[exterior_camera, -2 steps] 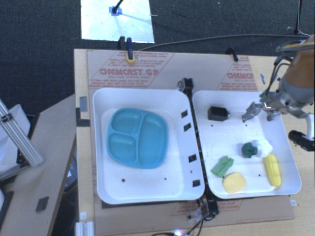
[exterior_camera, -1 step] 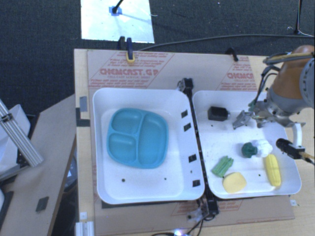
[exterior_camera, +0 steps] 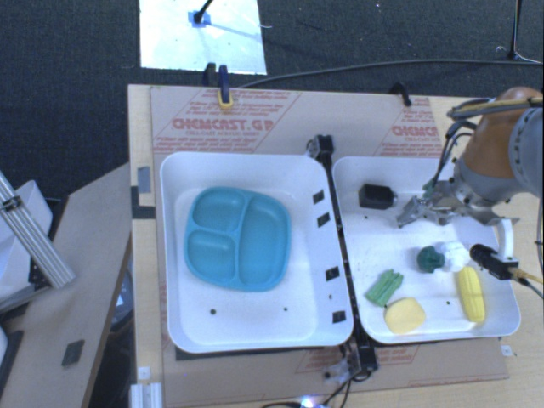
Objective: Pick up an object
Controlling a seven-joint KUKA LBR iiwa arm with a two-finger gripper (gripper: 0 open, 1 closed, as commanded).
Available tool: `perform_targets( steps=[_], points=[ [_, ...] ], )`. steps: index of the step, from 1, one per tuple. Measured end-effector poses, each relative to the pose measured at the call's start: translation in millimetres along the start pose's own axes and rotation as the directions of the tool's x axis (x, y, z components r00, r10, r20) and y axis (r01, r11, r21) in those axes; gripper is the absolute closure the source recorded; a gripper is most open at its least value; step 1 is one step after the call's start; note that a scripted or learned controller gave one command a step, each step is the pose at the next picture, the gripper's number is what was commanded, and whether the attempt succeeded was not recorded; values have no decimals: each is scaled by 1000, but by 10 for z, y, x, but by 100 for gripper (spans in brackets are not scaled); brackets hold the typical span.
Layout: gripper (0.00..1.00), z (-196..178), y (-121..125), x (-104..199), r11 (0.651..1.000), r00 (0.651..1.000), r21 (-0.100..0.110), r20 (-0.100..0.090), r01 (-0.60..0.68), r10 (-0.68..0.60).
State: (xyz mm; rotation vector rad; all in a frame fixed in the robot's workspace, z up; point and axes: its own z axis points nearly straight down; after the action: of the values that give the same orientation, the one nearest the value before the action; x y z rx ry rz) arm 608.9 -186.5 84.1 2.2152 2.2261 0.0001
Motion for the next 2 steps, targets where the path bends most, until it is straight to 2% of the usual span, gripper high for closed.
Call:
perform_targets(
  steps=[1, 2],
  points=[
    [100, -119, 12, -1, 1000, 1000, -4, 1, 2, -2],
    [100, -575, 33, -62, 1000, 1000, -6, 1, -1, 1]
  ],
)
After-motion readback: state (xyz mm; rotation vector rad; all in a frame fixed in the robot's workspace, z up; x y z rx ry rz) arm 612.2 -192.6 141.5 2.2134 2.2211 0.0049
